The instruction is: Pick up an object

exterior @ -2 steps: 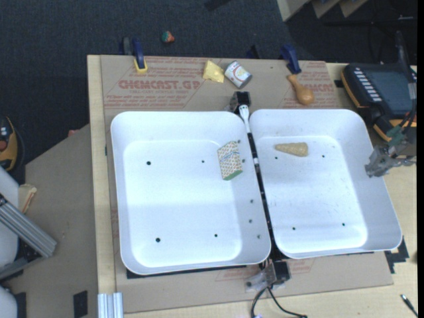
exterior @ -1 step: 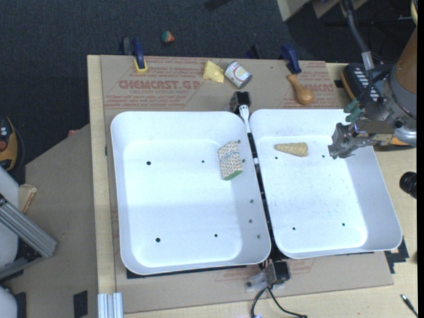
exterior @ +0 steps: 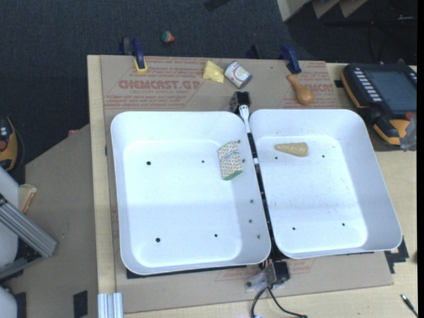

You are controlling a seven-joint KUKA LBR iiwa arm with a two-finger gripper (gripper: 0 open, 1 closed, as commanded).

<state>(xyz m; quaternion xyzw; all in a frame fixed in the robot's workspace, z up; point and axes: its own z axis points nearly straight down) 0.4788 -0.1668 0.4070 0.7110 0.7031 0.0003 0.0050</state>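
— What lies nearest, at the bottom edge?

— A black plug with a cable (exterior: 275, 274), at the front where the two bins meet. Off to the left, beside the bench, a metal rail (exterior: 28, 229) runs at a slant.

— And the bins?

— The left bin (exterior: 179, 204) and the right bin (exterior: 318, 197) sit side by side on a brown board (exterior: 165, 85) with red print. Their inner rims touch or nearly touch, and a black strip (exterior: 256, 174) runs along the seam.

— What could be picked up?

— There are two things. A small packet (exterior: 230, 159), pale with green at its lower end, lies in the left bin. It is in the far right part of that bin, just beside the seam. A tan cone (exterior: 292, 149) lies on its side in the right bin, in the far left part, with its point to the left. Both are free on the bin floors, and the seam runs between them.

— Beyond the bins?

— On the board's far strip lie a yellow wedge (exterior: 213, 71) and, just beside it, a small white box (exterior: 238, 74). To the right is a brown pear-shaped piece (exterior: 302, 93). Blue clamps grip the far edge, one on the left (exterior: 139, 53) and one on the right (exterior: 289, 58). A handheld control unit (exterior: 384, 91) with a dark screen rests at the right.

— Farther still?

— A small coloured ball (exterior: 168, 37) sits on the dark carpet (exterior: 79, 18).
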